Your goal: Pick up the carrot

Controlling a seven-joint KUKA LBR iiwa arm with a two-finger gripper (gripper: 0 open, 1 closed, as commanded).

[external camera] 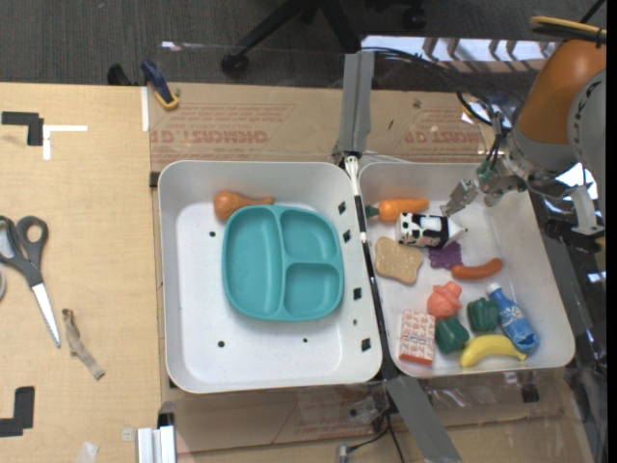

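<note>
The carrot (402,206) is orange with a green stub at its left end. It lies flat along the back wall of the right bin (551,287), close to the divider between the bins. My gripper (467,195) hangs over the back of the right bin, a short way to the right of the carrot and apart from it. It is open, with nothing between its fingers. The grey arm with its orange band (569,77) comes in from the upper right.
A black-and-white cow toy (424,228) sits just in front of the carrot, with a bread slice (398,259), purple grapes (445,254) and a red sausage (476,268) nearby. More toy food fills the bin's front. The left bin holds a teal divided plate (284,261) and an orange drumstick (239,202).
</note>
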